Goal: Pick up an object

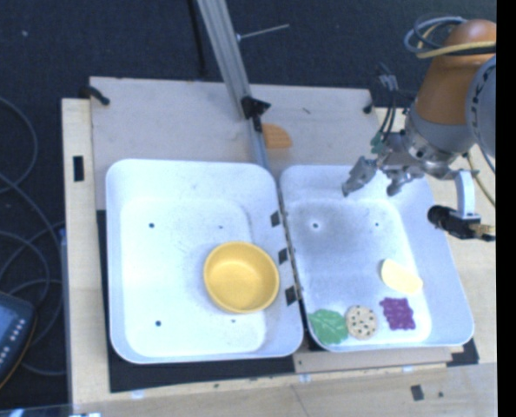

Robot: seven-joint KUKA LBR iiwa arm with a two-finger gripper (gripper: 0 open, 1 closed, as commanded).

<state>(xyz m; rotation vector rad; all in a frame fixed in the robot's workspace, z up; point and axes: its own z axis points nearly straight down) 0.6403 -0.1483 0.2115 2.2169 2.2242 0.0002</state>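
Observation:
My gripper [377, 181] hangs over the far edge of the right bin [345, 233], fingers spread open with nothing between them. Well toward the near side of that bin lie a pale yellow piece [401, 276], a purple piece [398, 313], a round cookie-like piece [360, 321] and a green piece [328, 325]. A yellow bowl [241, 276] sits upright in the left bin [154, 207], near its right wall. The gripper is far from all of them.
A slanted metal rail [226, 55] runs from the top down to the divide between the bins. A small orange object [276, 136] lies on the bench behind the bins. Cables trail on the floor at left, with a tablet [2, 337] at the lower left.

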